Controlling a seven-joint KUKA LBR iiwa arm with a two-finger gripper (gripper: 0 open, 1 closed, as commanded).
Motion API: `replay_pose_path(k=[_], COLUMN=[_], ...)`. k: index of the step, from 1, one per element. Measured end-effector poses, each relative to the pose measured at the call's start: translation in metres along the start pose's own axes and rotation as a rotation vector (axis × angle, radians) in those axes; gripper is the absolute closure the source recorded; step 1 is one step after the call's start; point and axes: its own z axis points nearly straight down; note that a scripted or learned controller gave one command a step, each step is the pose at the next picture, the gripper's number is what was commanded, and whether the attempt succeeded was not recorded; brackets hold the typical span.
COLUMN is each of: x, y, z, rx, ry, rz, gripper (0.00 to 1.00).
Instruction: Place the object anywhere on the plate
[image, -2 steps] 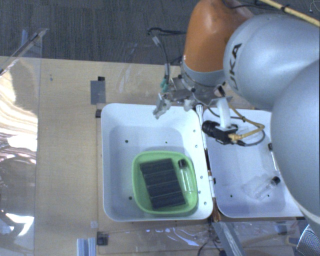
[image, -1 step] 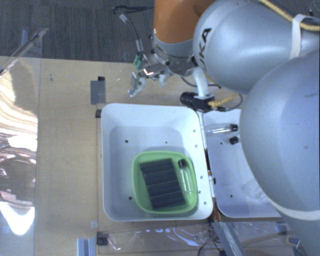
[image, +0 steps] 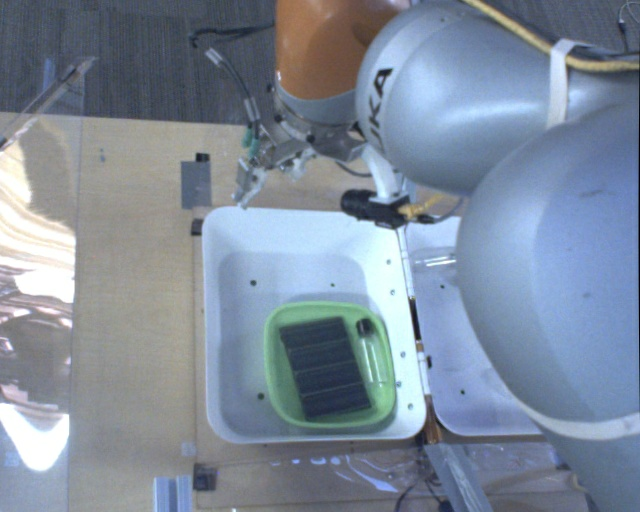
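Over the far left corner of the left bin, tool parked clear of the green plate, released or clenched impossible to tell, seemingly done with the dark ridged block already lying flat on that plate.

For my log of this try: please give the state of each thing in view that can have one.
green plate: lying flat in the left bin
dark ridged object: resting on the plate
gripper: above the bin's far rim, apart from the object
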Motion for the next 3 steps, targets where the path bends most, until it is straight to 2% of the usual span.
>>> replay_pose_path(k=[1, 2, 3], x=[-0.037, -0.001, -0.010], y=[-0.021, 0.000, -0.007], z=[-0.166, -0.108, -0.001], rx=[-0.006, 0.001, 0.002], ry=[-0.003, 0.000, 0.000], rz=[-0.102, -0.115, -0.121], gripper=[0.00, 0.00, 0.00])
